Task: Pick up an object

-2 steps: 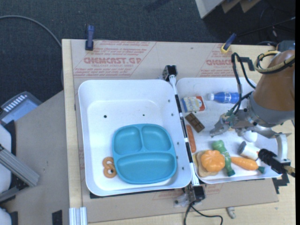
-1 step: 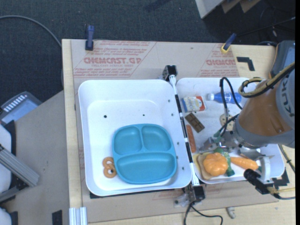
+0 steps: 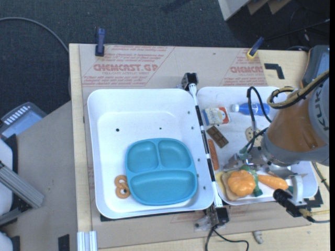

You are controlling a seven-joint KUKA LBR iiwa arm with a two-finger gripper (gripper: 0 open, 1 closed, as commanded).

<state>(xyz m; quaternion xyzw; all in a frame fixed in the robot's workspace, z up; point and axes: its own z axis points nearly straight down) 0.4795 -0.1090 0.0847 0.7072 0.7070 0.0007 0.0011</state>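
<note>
A: Where's the gripper (image 3: 246, 160)?
B: Low in the right bin (image 3: 230, 94), its tip buried under the arm (image 3: 293, 129) and cables; whether the jaws are apart or together, I cannot tell.
A: What lies near?
B: An orange toy (image 3: 241, 183) and carrot (image 3: 272, 181) just below it. Behind the arm a blue bottle (image 3: 251, 108) is half hidden.
A: And left of that bin?
B: A blue tray (image 3: 159, 170) with a pretzel (image 3: 122, 186) beside it.

Robotics lab, bench (image 3: 157, 67) (clamped white bins (image 3: 104, 109))
</note>
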